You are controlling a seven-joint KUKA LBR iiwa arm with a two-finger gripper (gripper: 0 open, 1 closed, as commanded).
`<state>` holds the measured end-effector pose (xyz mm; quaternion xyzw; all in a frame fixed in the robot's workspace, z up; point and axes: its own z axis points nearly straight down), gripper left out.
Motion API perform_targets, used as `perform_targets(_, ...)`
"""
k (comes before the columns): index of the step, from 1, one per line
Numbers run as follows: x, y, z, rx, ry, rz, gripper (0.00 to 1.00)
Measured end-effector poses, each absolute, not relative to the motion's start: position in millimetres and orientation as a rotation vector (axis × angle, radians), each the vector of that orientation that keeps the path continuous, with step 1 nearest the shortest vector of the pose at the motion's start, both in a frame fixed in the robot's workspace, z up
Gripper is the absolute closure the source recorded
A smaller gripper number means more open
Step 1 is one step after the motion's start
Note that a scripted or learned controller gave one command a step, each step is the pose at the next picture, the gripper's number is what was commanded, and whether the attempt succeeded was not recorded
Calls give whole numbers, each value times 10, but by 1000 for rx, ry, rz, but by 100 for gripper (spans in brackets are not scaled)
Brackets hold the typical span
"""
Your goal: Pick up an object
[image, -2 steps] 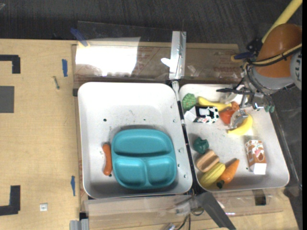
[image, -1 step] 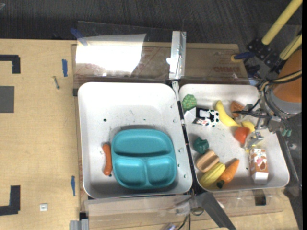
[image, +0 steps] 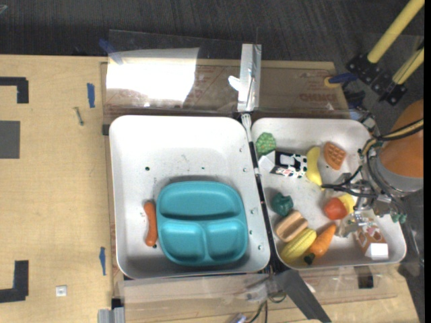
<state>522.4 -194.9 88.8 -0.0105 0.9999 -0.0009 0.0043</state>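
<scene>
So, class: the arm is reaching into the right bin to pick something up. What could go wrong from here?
1. The gripper is low among crowded toys: tomato, carrot and banana lie close together, so it may nudge or grab the wrong one.
2. It works near the right bin wall, so the arm could catch the rim.

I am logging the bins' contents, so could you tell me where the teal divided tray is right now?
The teal divided tray lies in the left bin, toward its near edge, with an orange sausage-shaped toy beside its left side.
</scene>
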Motion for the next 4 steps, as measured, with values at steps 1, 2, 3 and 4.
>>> perform_targets(1,4871,-1673,893,60,3128,-4,0)
perform_targets(2,5448,-1311,895,-2,3128,-2,0)
perform_targets(3,5480,-1306,1027,-5,3116,-5,100)
perform_targets(4,5685,-1075,2144,-41,3126,-2,100)
